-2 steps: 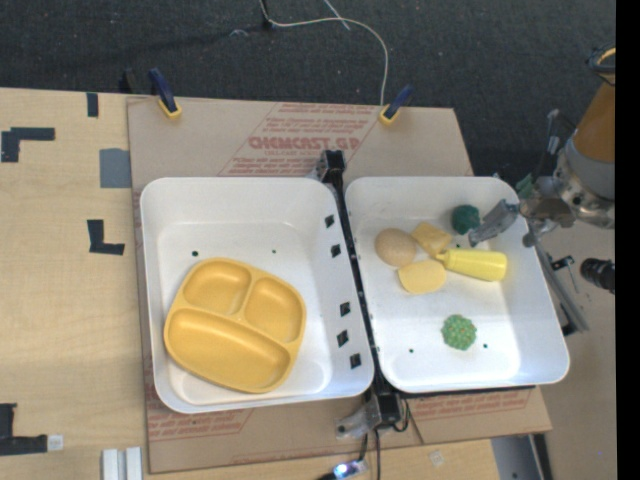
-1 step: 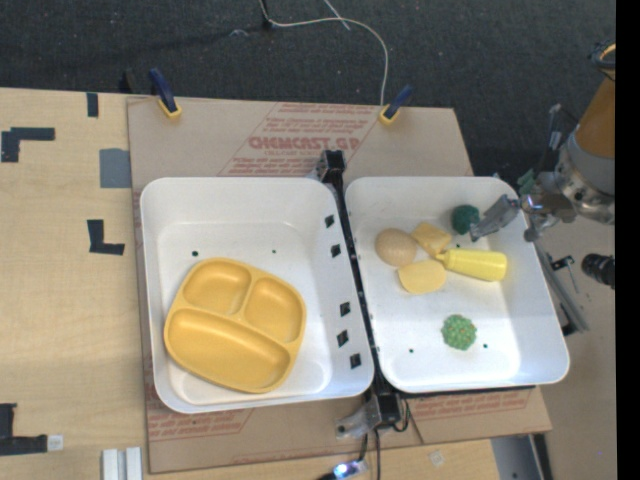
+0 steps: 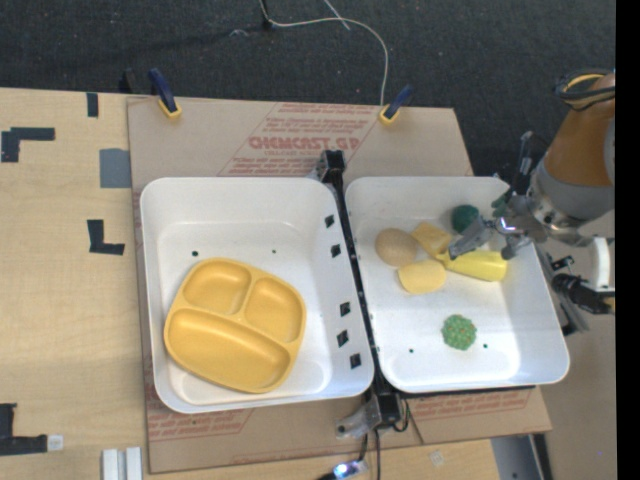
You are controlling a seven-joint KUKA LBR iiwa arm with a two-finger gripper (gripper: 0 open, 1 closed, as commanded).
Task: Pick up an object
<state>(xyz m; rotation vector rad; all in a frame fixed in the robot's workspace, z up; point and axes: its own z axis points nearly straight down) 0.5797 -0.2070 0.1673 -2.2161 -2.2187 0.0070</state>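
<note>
The right bin (image 3: 520, 363) holds several small items. A tan potato-like piece (image 3: 395, 246) lies left of centre, with a pale yellow wedge (image 3: 432, 236) and a yellow round slice (image 3: 422, 276) beside it. Further right are a bright yellow oblong piece (image 3: 482, 265), a dark green ball (image 3: 464, 216) and a light green broccoli-like piece (image 3: 459, 332). My gripper (image 3: 483, 248) hangs open at the bin's right side, just over the yellow oblong piece. One finger reaches left toward the wedge and nothing is held between the fingers.
The left bin (image 3: 170, 203) holds a yellow divided plate (image 3: 235, 323). A black divider (image 3: 345, 268) runs between the bins. Blue-and-yellow clamps (image 3: 163, 93) (image 3: 396, 103) pin the cardboard base at the back. The arm's grey and orange body (image 3: 580, 158) stands over the right rim.
</note>
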